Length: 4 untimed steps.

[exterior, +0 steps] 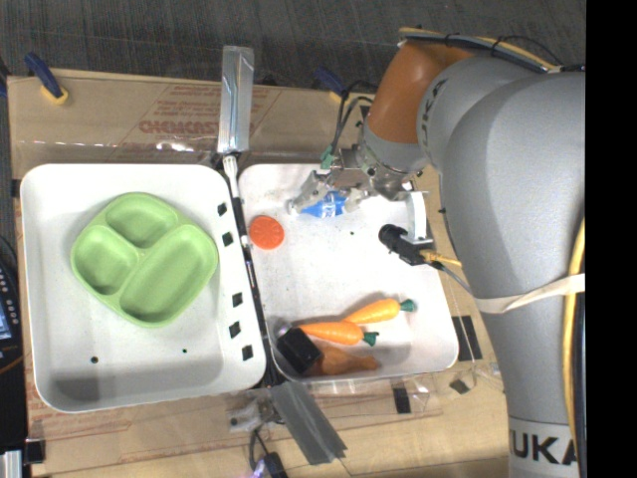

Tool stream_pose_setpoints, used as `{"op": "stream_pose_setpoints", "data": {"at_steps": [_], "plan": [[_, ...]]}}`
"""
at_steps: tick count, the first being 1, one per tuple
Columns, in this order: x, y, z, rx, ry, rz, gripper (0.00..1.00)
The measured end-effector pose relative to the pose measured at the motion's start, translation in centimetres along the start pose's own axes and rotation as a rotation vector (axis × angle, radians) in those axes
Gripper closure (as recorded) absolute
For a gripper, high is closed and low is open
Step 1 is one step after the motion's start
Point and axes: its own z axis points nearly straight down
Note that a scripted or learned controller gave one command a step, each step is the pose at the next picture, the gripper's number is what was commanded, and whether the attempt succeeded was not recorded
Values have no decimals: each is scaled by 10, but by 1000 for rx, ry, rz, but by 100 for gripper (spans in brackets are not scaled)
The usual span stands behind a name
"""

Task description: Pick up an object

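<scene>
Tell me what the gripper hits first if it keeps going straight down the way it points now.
Probably the blue object beneath the gripper at the top of the right bin; depth is hard to judge from above.

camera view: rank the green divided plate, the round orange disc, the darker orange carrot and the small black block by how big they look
1. green three-compartment plate, clearly largest
2. darker orange toy carrot
3. small black block and flat round orange disc look alike; unranked

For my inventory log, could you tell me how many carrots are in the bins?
2, both in the right bin near its front edge: one carrot lies just behind the other carrot.
</scene>
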Motion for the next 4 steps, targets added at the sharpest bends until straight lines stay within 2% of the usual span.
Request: {"op": "stream_pose_setpoints", "data": {"at_steps": [1, 2, 3, 4], "plan": [[-34, 0, 41, 2, 1, 103, 0], [-11, 1, 13, -3, -1, 141, 0], [-24, 1, 18, -5, -1, 118, 0], [-39, 0, 41, 1, 0, 126, 0]]}}
